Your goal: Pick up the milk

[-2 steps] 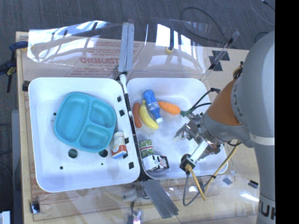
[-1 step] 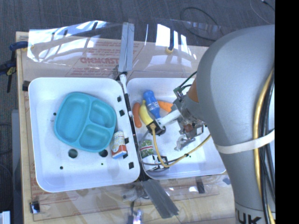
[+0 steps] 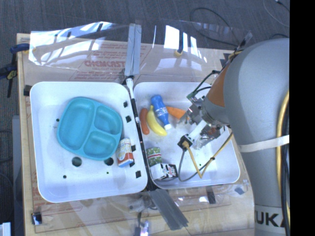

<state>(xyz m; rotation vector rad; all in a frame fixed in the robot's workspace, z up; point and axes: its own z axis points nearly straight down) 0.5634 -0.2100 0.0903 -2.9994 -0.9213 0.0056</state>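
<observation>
Since the arm reaches in from the right, its gripper [image 3: 195, 113] hangs low in the right bin [image 3: 224, 173] just beside the carrot [image 3: 175, 112]; I cannot tell whether it is spread or closed. The likely milk carton [image 3: 168, 171], black-and-white, lies apart by that bin's near wall, ungrasped.

light: bright, even, diffuse | glare: white streaks on clear sheet [image 3: 167, 36] behind bins [image 3: 44, 132] | bins: washed near pure white, shadows faint and short | focus: soft throughout, small print unreadable | arm [image 3: 261, 92]: nearest lens, softest, pale sheen on top
</observation>
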